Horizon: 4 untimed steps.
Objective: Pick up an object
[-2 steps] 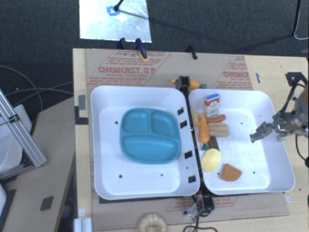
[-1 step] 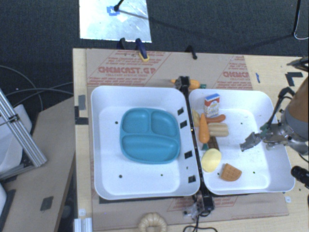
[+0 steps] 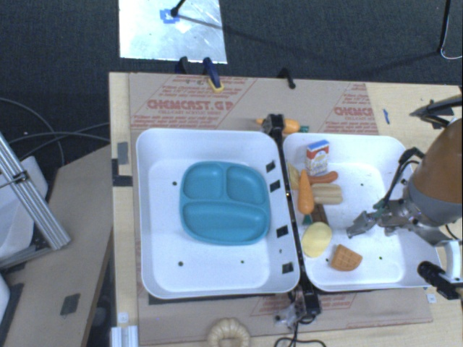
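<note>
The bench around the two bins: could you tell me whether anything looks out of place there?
Yes. A beige ring-shaped item lies outside the bins, at the bench's near edge below the left bin. The other toy foods sit in the right bin.

A dark carpet surrounds the wooden bench, with a shiny metal sheet beyond its far edge, black cables and an aluminium frame to its left.

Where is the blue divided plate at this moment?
The blue divided plate lies in the middle of the left bin, across the divider from the carrot in the right bin.
</note>
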### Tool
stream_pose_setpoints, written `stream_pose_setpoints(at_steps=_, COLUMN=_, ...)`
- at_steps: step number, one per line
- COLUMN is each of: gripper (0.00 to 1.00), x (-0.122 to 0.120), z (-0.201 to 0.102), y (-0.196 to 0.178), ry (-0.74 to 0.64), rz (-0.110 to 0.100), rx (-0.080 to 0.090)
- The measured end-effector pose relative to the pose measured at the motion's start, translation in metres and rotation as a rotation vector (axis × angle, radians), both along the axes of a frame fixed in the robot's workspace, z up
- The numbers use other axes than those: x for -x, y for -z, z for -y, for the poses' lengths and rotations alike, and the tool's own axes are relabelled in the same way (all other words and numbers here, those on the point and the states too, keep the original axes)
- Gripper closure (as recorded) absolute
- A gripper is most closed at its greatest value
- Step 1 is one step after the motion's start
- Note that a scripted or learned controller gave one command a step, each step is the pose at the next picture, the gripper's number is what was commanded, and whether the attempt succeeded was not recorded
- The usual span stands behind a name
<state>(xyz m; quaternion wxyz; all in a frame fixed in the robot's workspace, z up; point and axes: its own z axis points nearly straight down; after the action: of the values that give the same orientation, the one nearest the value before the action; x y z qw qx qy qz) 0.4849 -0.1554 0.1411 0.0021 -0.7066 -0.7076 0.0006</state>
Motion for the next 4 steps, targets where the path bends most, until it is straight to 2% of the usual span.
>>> stream_pose_setpoints(at_steps=1, gripper=0.00, x=0.000, z=-0.001, y=0.052, ry=0.000, rz=0.001, rx=0.000)
stream_pose_setpoints(at_steps=2, gripper=1.00, x=-0.001, z=0.000, y=0.039, ry=0.000, rz=0.006, rx=0.003)
stream_pose_setpoints(at_steps=4, gripper=1.00, x=-0.003, z=0.003, y=-0.078, ry=-0.003, rz=0.012, rx=0.005)
